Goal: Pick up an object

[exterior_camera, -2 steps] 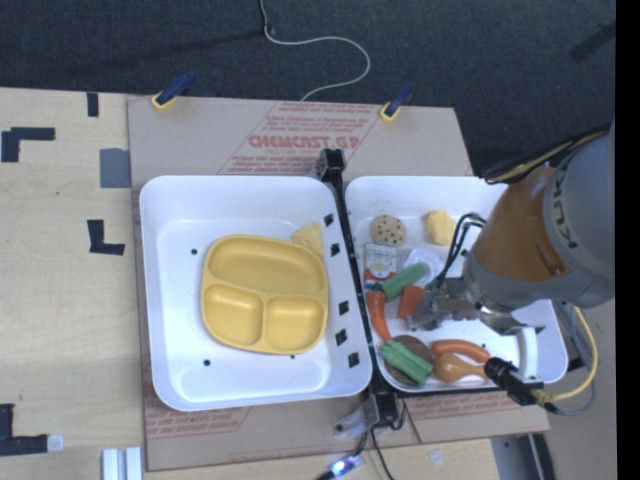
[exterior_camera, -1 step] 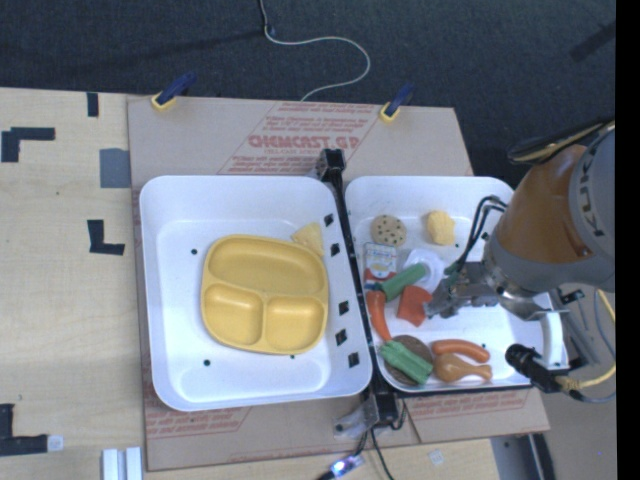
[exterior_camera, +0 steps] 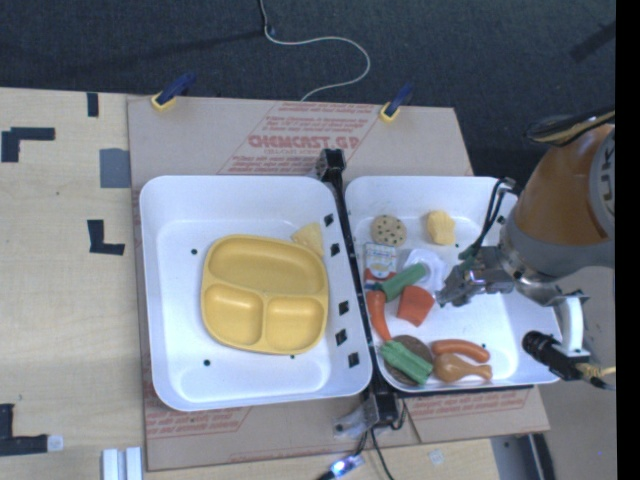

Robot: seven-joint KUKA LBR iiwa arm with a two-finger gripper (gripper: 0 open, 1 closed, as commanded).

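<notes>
The right bin (exterior_camera: 500, 360) holds several toy foods: a brown cookie (exterior_camera: 388, 230), a yellow lump (exterior_camera: 439, 226), a white packet (exterior_camera: 380, 260), a green piece (exterior_camera: 404, 279), a red block (exterior_camera: 415, 306), an orange carrot (exterior_camera: 378, 315), a dark burger-like piece with green (exterior_camera: 406, 358), a red sausage (exterior_camera: 460, 349) and a tan drumstick (exterior_camera: 462, 370). My gripper (exterior_camera: 452, 290) hangs low over the right bin, just right of the red block and the green piece. Nothing shows between its fingers.
The left bin (exterior_camera: 165, 268) carries a yellow divided plate (exterior_camera: 265, 293), with a pale yellow wedge (exterior_camera: 309, 236) behind it near the divider. Both bins rest on a cardboard sheet (exterior_camera: 300, 138) held by two clips. A white cable (exterior_camera: 320, 43) loops at the back.
</notes>
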